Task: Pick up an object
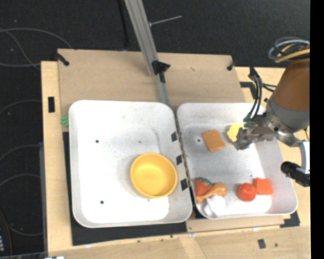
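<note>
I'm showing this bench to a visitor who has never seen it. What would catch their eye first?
Probably the yellow bowl, alone in the left bin. Next, the arm's gripper low in the right bin beside a small yellow object, with a tan block nearby and red pieces along the near edge.

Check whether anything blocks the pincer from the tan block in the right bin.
Nothing visible does. The pincer hovers beside the yellow piece, with bare bin floor between it and the tan block.

Robot lab — plywood bench, loose cables, metal camera pole.
</note>
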{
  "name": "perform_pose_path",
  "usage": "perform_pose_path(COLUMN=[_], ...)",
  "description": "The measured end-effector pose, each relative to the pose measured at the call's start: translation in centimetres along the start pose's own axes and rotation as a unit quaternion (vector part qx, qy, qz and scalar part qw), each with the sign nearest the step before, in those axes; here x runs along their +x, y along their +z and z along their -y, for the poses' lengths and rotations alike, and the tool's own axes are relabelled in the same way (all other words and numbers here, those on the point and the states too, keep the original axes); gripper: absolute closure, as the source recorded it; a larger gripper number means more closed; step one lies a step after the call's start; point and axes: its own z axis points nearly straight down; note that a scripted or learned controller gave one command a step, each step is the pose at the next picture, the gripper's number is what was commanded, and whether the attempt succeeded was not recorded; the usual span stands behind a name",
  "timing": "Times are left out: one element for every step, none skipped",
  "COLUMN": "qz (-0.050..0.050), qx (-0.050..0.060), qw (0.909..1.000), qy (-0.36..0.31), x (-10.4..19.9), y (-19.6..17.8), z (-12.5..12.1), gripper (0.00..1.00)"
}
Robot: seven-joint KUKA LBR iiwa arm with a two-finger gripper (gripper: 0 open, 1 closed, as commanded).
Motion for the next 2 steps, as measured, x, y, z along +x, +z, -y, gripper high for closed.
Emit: perform_pose_path(qz=[0.000, -0.001], qx=[0.000, 0.001], qw=[1.0000, 1.0000], qy=[0.000, 0.000], x=[4.7, 10.4], y=[-1.1, -1.9], z=[-3.0, -4.7], gripper=[1.00, 1.00])
